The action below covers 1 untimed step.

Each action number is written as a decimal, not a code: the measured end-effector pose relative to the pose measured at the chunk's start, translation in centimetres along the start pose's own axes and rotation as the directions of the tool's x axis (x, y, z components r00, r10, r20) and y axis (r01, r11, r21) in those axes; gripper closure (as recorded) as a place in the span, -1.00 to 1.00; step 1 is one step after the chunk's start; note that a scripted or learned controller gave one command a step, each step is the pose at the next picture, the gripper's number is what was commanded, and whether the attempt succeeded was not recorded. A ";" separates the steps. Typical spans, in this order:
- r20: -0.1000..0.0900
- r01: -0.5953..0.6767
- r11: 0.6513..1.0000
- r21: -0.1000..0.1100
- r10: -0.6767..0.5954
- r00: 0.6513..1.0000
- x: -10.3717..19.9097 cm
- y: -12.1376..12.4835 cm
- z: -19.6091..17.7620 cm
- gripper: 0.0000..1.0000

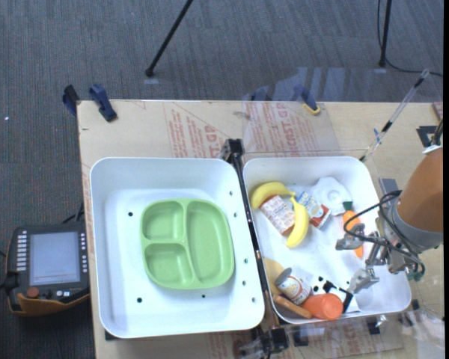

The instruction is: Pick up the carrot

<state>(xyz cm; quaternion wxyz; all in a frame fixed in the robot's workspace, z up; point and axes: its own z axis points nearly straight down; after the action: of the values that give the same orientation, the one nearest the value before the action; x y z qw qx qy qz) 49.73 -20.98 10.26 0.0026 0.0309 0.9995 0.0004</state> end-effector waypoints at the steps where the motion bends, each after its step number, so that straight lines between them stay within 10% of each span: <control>1: 0.002 0.004 1.000 -0.002 -0.004 1.000 -0.2 0.2 -1.0 1.00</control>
<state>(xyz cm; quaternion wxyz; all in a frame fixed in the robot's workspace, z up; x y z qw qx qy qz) 49.89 -20.82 11.23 0.0034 0.0289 0.9996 0.0012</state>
